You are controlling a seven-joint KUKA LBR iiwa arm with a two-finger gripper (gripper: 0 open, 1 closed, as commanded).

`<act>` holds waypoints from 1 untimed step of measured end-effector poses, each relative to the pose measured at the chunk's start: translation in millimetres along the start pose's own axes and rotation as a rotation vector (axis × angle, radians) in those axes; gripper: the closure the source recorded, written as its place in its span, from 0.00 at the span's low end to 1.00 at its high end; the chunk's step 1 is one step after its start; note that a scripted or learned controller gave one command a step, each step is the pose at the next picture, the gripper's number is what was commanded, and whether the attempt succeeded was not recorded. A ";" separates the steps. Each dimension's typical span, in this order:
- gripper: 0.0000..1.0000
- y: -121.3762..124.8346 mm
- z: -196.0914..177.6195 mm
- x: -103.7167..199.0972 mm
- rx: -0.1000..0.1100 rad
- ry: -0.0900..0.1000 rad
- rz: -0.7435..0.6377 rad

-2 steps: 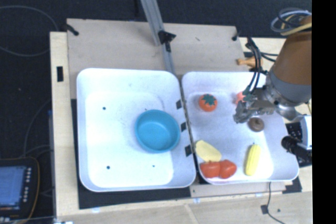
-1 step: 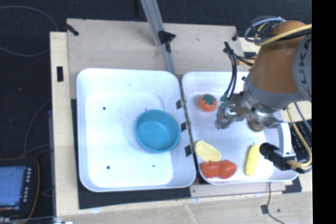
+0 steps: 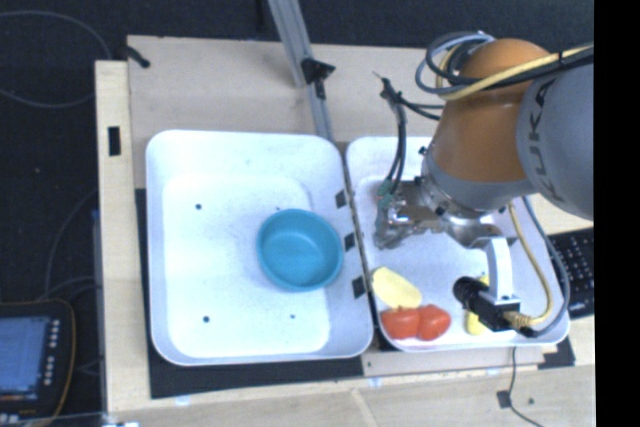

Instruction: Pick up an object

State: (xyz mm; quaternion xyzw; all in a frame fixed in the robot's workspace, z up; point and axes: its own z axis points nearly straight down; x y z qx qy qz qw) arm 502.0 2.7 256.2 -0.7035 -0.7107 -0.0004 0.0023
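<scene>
A blue bowl sits upright in the left bin, toward its right side. In the right bin a yellow object lies near the front left corner, with a red object touching it just in front. My gripper hangs low over the left part of the right bin, a little behind the yellow object and apart from it. Nothing can be seen held in it. The orange wrist and grey arm cover the back and right of that bin.
A grey metal post slants up from between the bins at the back. The divider between the two bins runs just left of the gripper. A keyboard lies at the right edge.
</scene>
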 end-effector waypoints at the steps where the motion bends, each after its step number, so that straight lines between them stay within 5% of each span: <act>1: 1.00 -2.3 -4.8 52.6 -0.004 -0.001 -0.001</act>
